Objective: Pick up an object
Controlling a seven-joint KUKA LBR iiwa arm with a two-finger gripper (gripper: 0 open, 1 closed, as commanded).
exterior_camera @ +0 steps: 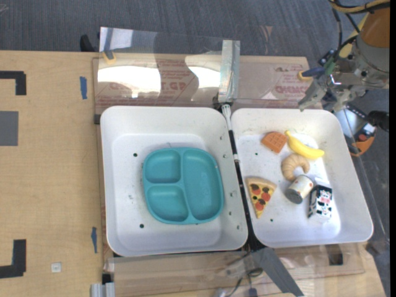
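Your gripper [322,94] hangs beyond the right bin's [356,184] far rim; finger state cannot be told. The banana [304,146] lies nearest, just inside that rim, its long axis running diagonally.

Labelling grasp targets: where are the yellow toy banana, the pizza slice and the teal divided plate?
yellow toy banana [304,146], camera view, middle of its curve.
pizza slice [260,195], camera view, topping centre.
teal divided plate [199,178], camera view, large right compartment.
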